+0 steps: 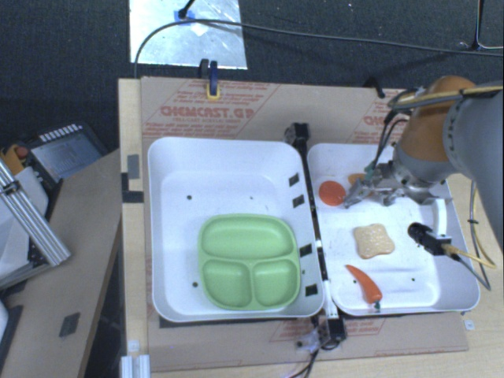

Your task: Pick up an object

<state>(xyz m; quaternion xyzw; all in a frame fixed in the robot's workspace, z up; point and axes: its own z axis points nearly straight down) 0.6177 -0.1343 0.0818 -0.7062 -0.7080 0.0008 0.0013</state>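
Bins set the stage: the left bin (pixel 169 164) and the right bin (pixel 413 290) lie side by side on the bench, their walls meeting down the middle, which keeps loose things corralled within reach. The arm (pixel 468 136) comes in from the right over the far half of the right bin and bends down with its wrist low, a posture that suits a grasp near the bin floor better than travel. The plate (pixel 248 258), green with three wells, lies flat in the near part of the left bin, well apart from the arm, so it is probably not the target. The gripper (pixel 368 189) is low at the far left of the right bin, just beside two small things. I cannot tell whether it is spread or pressed together, and nothing shows as held in it. The bread (pixel 373 241), a tan lobed piece, lies flat mid-bin, near the gripper but apart from it. The carrot (pixel 364 283), orange-red and tapered, lies by the front wall, farthest from the gripper. The disc (pixel 331 192), red and flat, lies close to the middle wall, just left of the gripper. The orange bit (pixel 356 179), the smallest thing, sits right at the gripper's left edge and is partly hidden. It or the disc looks like the thing being tried for, and the pick seems not yet done.
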